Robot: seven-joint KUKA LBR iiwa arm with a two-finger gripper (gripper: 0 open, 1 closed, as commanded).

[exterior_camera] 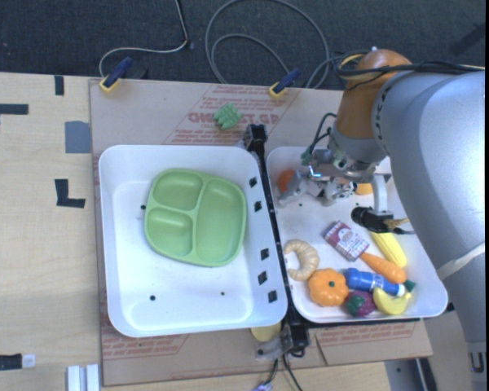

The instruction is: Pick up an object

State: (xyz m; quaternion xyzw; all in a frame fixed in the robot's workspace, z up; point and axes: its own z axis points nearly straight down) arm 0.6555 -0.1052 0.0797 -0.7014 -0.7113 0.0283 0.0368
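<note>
White bins, two, side by side; the right bin (428, 255) serves as landmark. Gripper (319, 182) at this bin's upper left, low over the floor; whether its fingers are parted or closed cannot be told, the wrist hardware blurring them. Small orange-red object (286, 177), one, just beside the gripper on its left, near the bin's upper-left corner; contact uncertain.

Lower half of the right bin:
- ring-shaped pastry (301, 258), one
- orange pumpkin (327, 287), one
- red-and-white packet (345, 240), one
- corn cob (389, 248), one
- carrot (382, 267), one
- blue item (367, 281), one
- yellow banana (392, 301), one
- dark red item (358, 304), one

All well apart from the gripper.

Left bin (114, 218): green divided plate (196, 217), one.

Green crumpled item (226, 117), one, on the board above both bins.

Arm (428, 149): grey, orange band, entering over the right bin's right edge, wrist bent downward.
</note>
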